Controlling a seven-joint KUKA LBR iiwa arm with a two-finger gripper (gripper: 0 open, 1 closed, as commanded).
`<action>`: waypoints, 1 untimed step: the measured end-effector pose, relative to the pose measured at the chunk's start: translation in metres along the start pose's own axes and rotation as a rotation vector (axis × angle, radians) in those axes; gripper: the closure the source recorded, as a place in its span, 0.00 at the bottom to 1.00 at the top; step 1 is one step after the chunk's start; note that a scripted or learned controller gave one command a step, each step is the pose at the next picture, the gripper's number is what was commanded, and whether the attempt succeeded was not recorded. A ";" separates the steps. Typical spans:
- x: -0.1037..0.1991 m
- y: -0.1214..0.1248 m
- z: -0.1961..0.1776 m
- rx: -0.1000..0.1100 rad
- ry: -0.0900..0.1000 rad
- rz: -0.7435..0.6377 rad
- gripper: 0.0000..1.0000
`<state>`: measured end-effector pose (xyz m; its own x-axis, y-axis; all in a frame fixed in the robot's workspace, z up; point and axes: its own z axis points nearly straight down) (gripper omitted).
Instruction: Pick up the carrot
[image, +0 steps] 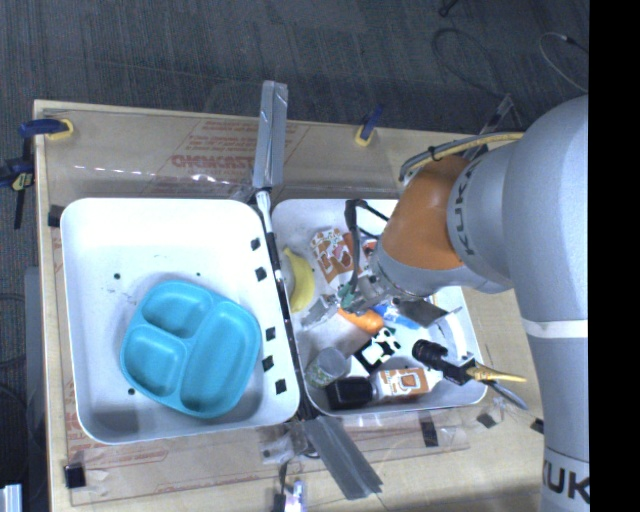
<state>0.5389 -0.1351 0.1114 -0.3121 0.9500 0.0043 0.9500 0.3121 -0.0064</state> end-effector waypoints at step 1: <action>0.001 0.000 -0.006 0.006 0.004 -0.004 1.00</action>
<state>0.5385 -0.1345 0.1174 -0.3163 0.9486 0.0086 0.9486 0.3163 -0.0127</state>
